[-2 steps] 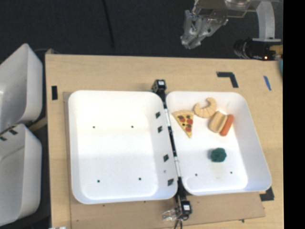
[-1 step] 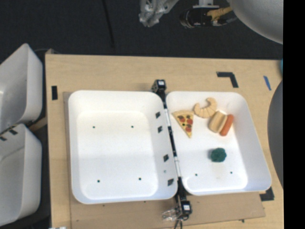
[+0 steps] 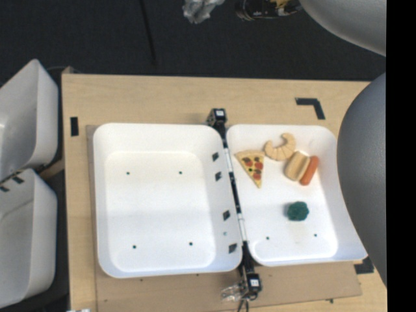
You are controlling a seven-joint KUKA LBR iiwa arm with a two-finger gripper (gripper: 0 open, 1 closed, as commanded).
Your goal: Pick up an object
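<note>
The right bin holds a pizza slice, a tan croissant, a hot dog in a bun and a small dark green lump. The pizza slice lies close to the bin's left wall, and the croissant and hot dog sit in the far right part. My gripper hangs high at the top of the view, beyond the bench's far edge and well away from the bins. Nothing shows in it.
The left bin sits beside the right one, with a row of black clips along the shared edge. The grey arm bulks over the right side and covers part of the right bin's rim. White shapes stand at the far left.
</note>
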